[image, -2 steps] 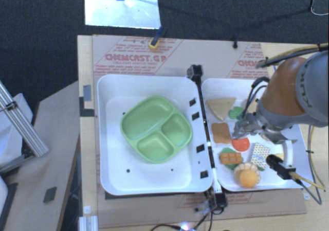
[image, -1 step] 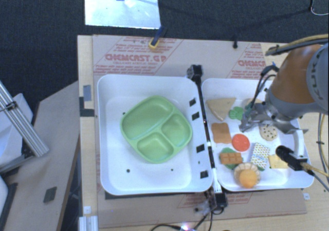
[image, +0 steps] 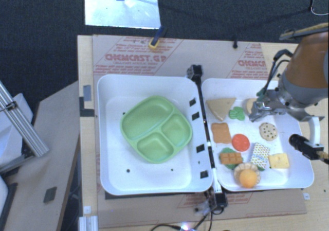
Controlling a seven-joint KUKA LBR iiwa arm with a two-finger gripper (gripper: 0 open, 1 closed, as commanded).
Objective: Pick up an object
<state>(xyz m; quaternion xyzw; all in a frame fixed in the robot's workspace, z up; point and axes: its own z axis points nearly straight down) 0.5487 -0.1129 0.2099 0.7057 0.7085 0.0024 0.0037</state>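
Camera view has the grey arm's jaws (image: 255,112) hanging low over the right-hand shallow white bin (image: 303,173), probably lining up on the small green leafy toy (image: 237,113) just beside them, though spread or pinched I honestly can't tell.

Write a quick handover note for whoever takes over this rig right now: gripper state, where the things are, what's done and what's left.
Gripper: low over the right bin, at its far side near the green piece; finger state unclear, nothing seen held.
Right bin: cheese wedge, cookie, red disc, orange ball, yellow block.
Left bin: green divided plate.
Done: nothing lifted.
Left: grasp and raise one item.
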